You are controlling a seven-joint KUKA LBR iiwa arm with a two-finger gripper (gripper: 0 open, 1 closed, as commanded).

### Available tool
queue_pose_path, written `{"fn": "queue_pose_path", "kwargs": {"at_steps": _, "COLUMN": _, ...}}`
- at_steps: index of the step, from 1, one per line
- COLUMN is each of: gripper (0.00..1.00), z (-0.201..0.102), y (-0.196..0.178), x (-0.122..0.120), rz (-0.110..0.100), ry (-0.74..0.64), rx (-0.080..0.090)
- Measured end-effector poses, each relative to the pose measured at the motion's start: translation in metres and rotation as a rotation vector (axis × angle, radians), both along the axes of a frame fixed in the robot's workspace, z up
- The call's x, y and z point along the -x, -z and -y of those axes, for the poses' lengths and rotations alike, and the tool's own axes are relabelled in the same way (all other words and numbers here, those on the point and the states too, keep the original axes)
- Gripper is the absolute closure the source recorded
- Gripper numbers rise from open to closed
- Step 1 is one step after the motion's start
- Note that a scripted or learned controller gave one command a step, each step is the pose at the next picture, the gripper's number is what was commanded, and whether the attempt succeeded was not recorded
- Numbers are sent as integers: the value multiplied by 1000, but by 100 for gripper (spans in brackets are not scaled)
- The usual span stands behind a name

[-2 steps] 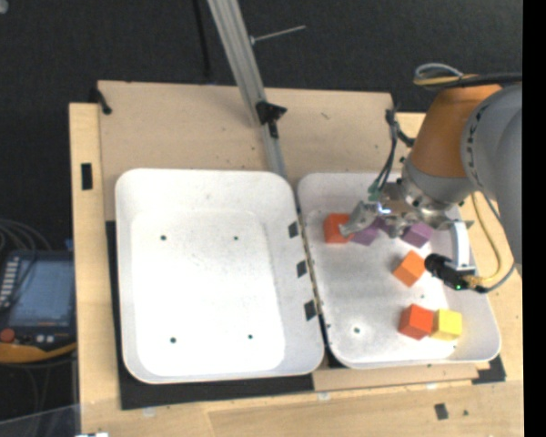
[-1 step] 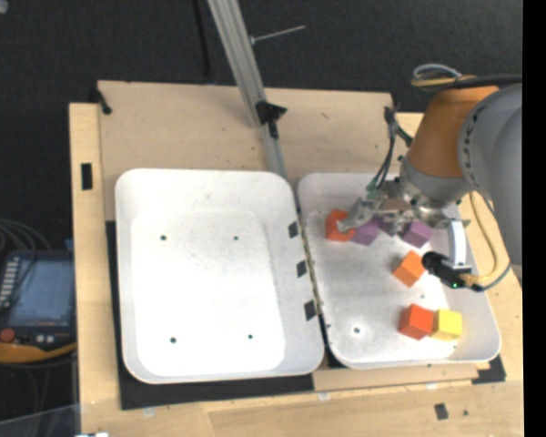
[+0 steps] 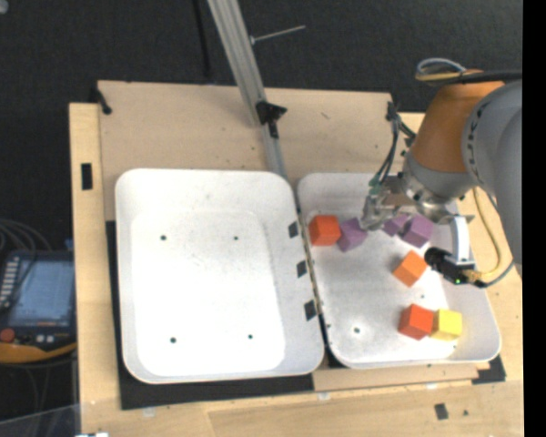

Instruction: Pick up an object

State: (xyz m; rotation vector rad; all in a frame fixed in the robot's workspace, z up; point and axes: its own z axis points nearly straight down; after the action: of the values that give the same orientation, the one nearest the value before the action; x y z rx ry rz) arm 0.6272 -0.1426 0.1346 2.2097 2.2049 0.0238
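1. Gripper [image 3: 379, 215] is down low inside the right-hand shallow white bin [image 3: 344, 191], near its far edge. Can't tell whether it's open, closed, or on anything, the metal bits blur into the stuff around them.
2. Grey arm with the orange band [image 3: 444, 135] comes in from the right and bends down over the bin, wrist pointing pretty much straight at the bin floor.
3. Purple block [image 3: 352, 236] sits just left of and below the gripper tip, looks like it's touching or nearly touching, hard to call.
4. Orange-red cube [image 3: 324, 230] is right beside that purple one, close to the bin's left wall.
5. Another purple block [image 3: 417, 230] is on the other side of the gripper, partly tucked under the wrist.
6. Orange block [image 3: 409, 269], tilted diamond-wise, lies nearer the camera in the middle of the bin.
7. Red-orange cube [image 3: 417, 320] and small yellow cube [image 3: 449, 323] sit side by side, touching, by the near right corner.
8. Left-hand white bin [image 3: 209, 271] is next door, edges almost meeting.
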Motion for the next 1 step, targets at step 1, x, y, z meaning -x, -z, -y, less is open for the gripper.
{"fn": "queue_pose_path", "kwargs": {"at_steps": 1, "gripper": 100, "z": 5, "y": -63, "x": -7, "rz": -16, "ry": -4, "rx": -1}}
